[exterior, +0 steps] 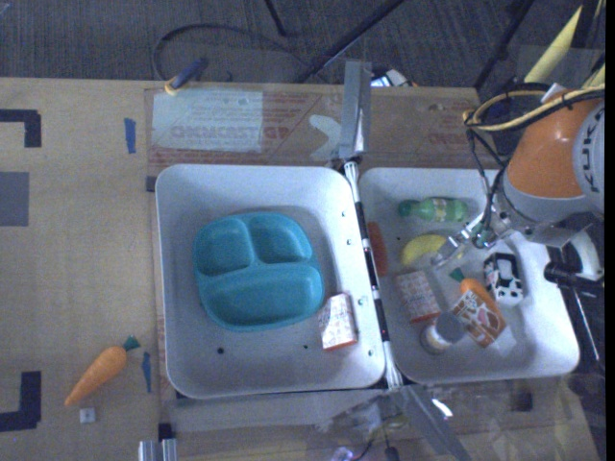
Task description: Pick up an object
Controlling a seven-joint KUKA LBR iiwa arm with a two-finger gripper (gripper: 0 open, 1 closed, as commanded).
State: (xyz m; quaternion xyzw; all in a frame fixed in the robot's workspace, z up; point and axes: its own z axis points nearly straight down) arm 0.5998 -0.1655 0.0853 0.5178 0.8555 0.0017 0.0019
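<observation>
The right bin (pixel 548 349) holds a green bottle (pixel 434 209), a yellow lemon-like piece (pixel 424 249), a slim red piece (pixel 377 248), a small printed carton (pixel 417 296), an orange bottle (pixel 478 312), a grey can (pixel 440 335) and a black-and-white cow toy (pixel 504 279). My gripper (pixel 463 245) hangs low over this bin, just right of the yellow piece and above the orange bottle. I see nothing held in it. The left bin (pixel 173 257) holds a teal divided plate (pixel 258 269) and a small carton (pixel 337 322) by its right wall.
A toy carrot (pixel 96 374) lies on the bench left of the bins. The metal divider (pixel 365 257) runs between the two bins. A cardboard sheet (pixel 288 123) lies behind them. The arm's orange band (pixel 548 161) is above the right bin's far right corner.
</observation>
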